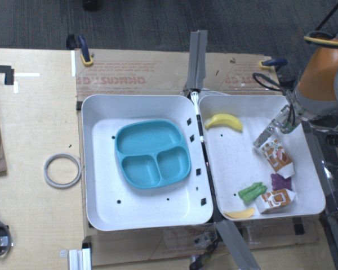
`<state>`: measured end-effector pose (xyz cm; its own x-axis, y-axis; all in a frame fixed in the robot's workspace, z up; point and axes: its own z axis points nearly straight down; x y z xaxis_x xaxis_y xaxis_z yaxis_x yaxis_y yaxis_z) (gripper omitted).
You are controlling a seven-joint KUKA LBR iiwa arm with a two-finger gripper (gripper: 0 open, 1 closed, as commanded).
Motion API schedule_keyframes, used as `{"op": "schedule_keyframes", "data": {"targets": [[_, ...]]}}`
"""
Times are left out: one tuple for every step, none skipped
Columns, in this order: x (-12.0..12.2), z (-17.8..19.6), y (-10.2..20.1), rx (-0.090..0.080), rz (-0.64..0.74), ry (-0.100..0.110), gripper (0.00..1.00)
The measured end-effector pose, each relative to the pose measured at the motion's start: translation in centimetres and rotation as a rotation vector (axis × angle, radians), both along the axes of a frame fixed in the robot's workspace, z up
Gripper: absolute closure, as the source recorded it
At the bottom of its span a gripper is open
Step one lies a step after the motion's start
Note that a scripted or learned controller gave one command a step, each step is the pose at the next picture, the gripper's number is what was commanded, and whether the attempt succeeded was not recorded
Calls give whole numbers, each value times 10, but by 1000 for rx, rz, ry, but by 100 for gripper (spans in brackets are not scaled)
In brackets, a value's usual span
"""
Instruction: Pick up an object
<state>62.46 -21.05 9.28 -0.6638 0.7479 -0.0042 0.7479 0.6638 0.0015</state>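
The grey arm with its orange band reaches in over the right-hand shallow white plastic bin [312,176] from that bin's right edge. Its two-finger gripper [266,138] hangs just above the bin floor near the middle of the right side, and its metal fingers [261,140] stand slightly apart with nothing between them; the pincer is released. Just below the fingertips lies a small white-and-orange printed carton [278,156], tilted, very near the gripper, though contact cannot be told.

A yellow plastic banana [224,122] lies near the bin's far left corner. Toward the near edge sit a green toy vegetable [252,192], a purple piece [280,181] and a second white-and-orange carton [276,199], close together. A pale yellow slice [239,213] rests against the near rim.

The left-hand white bin [96,167] holds a turquoise three-compartment plastic tray [152,153] at its middle. On the wooden bench, beside the left bin's left edge, lies a grey tape ring [62,170].
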Motion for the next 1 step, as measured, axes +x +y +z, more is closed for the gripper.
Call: {"op": "schedule_keyframes", "data": {"targets": [[-51,5,2,2,-100,3,0]]}}
